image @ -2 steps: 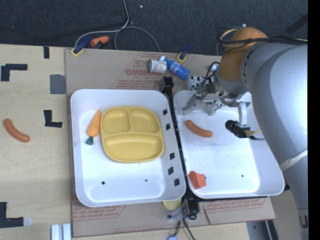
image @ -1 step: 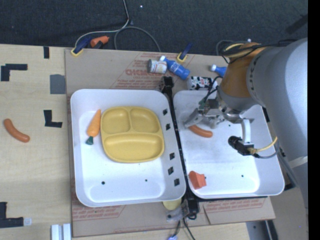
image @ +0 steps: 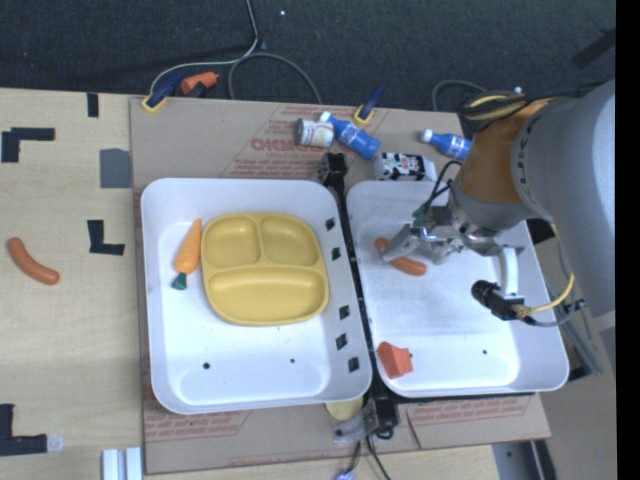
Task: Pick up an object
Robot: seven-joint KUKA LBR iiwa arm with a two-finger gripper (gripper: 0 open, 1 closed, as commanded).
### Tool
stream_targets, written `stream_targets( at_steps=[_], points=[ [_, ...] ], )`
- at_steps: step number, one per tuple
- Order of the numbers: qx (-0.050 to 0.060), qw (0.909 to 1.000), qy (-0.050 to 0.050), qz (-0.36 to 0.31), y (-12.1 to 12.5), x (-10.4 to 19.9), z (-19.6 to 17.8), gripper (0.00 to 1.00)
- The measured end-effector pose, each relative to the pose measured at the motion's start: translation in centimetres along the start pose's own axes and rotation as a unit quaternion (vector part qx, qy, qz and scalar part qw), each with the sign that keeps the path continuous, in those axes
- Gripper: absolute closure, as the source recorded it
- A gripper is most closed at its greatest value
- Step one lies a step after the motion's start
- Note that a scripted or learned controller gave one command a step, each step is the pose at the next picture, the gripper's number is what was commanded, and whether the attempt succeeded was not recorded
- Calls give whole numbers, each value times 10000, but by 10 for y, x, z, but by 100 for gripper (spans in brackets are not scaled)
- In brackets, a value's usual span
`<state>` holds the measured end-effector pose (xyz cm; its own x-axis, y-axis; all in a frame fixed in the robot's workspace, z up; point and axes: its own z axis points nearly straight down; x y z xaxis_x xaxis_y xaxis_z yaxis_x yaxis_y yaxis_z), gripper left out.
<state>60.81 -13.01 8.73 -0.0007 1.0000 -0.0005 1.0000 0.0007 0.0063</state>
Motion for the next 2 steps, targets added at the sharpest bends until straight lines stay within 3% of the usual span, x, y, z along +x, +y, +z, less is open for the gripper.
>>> stream_targets(
  at_steps=[1,2],
  points=[
    [10,10000,-10,-15,18,36,1,0],
    [9,10000,-11,-8,18,35,-9,100]
  ],
)
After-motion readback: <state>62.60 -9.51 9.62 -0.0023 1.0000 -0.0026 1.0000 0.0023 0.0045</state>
